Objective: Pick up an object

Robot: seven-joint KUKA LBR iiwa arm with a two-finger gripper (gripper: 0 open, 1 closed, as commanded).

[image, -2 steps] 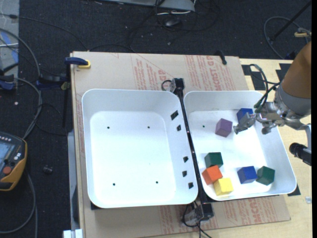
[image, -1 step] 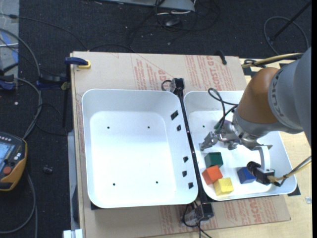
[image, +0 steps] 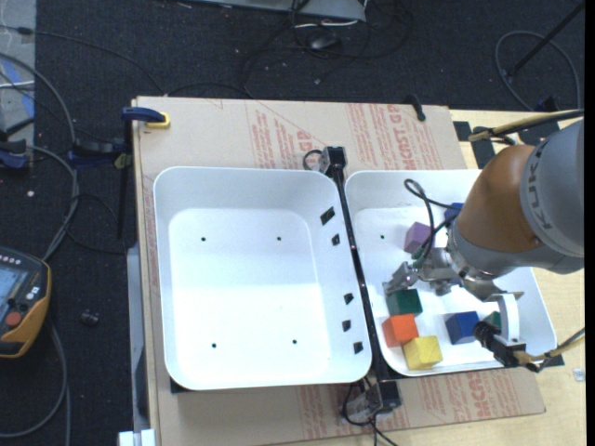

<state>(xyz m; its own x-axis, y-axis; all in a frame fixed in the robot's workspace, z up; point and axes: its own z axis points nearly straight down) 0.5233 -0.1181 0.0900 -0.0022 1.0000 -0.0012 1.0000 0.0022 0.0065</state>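
Yellow block (image: pixel 424 351) hugs right bin's (image: pixel 390 193) front rim.

A dark speckled floor (image: pixel 84 54) surrounds the bench, crossed by black cables (image: pixel 56 184). A brown cardboard sheet (image: pixel 279 128) covers the benchtop.

The arm (image: pixel 548 203) is a thick, rounded grey tube with a smooth matt shell, coming in from three o'clock. Towards nine o'clock it runs into a broad orange band (image: pixel 497 207), glossy and barrel-shaped. Beyond the band sits a grey metal wrist block, and a thin black cable (image: pixel 423 198) loops off it towards eleven o'clock. The pincer (image: pixel 406 282) is small, grey metal with dark parts.
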